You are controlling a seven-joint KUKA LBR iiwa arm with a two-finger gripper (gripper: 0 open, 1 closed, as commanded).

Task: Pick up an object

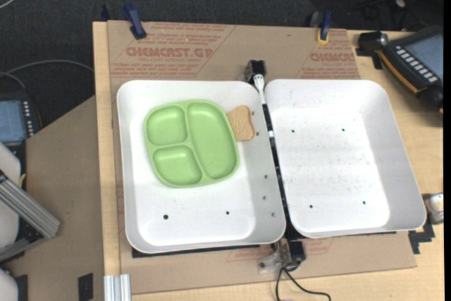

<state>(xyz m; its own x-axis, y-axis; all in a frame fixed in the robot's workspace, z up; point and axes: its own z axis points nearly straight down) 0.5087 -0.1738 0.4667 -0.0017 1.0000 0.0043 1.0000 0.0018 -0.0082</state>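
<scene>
Two shallow white bins sit side by side on a brown cardboard sheet (169, 49) printed with red lettering, which covers the counter.

Left bin (141, 222): holds a light green divided plate (190, 143) with three compartments, lying flat in the upper half of the bin. A small tan, flat, biscuit-like piece (242, 123) lies just beside the plate's right rim, touching or slightly overlapping it, near the bin's upper right corner and close to the wall shared with the other bin. Whether it is food or a toy cannot be told. The lower half of this bin shows bare white floor with a few small dark dots.

Right bin (338, 151): the white floor shows fine dark speckling and several small dark dots.

Fixtures: a black clip (256, 70) sits at the top of the seam between the bins. Two blue clamps (134, 20) (323, 26) grip the far edge of the cardboard. A black and orange handheld device (416, 60) lies at the right of the counter. Thin cables (292, 278) trail from the near end of the seam.

Pincer: its opening, and whether it has hold of anything, cannot be told.
</scene>
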